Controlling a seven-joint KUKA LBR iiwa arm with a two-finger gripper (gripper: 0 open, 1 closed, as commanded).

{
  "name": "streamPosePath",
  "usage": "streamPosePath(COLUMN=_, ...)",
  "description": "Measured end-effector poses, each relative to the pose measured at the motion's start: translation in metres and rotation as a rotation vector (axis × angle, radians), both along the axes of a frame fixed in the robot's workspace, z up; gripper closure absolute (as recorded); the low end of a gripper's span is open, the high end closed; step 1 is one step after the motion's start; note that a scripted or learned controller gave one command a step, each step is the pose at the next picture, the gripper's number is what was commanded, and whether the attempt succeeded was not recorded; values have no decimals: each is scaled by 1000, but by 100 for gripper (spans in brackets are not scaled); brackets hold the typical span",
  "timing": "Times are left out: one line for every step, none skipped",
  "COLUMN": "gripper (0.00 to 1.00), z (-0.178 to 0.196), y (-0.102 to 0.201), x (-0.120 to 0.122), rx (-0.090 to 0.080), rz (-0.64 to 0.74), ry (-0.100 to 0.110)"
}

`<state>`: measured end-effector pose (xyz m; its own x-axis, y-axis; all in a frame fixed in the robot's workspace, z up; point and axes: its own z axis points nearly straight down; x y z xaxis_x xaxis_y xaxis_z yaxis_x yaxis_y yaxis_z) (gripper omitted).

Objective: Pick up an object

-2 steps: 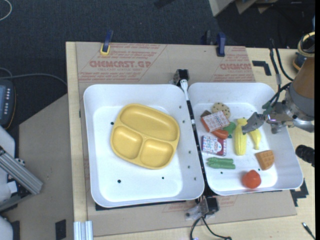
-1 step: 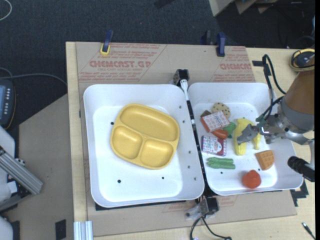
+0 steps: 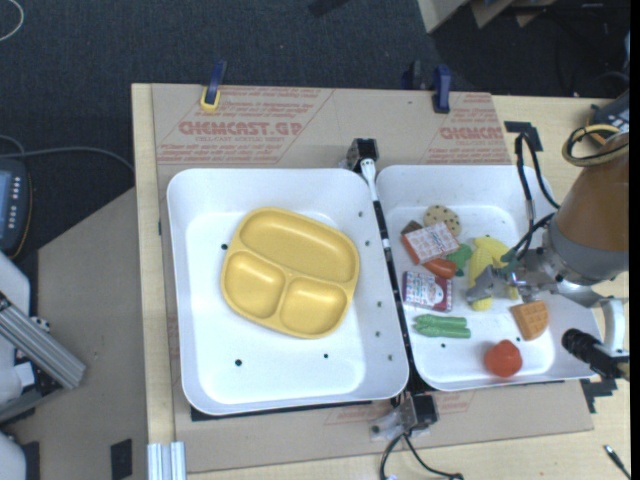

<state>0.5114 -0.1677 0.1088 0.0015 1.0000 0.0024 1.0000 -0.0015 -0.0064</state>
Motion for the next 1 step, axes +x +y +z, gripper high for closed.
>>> streamPosePath(gripper=0, z=-26, y=1, x=0, rx=0, rz=2, ry=-3)
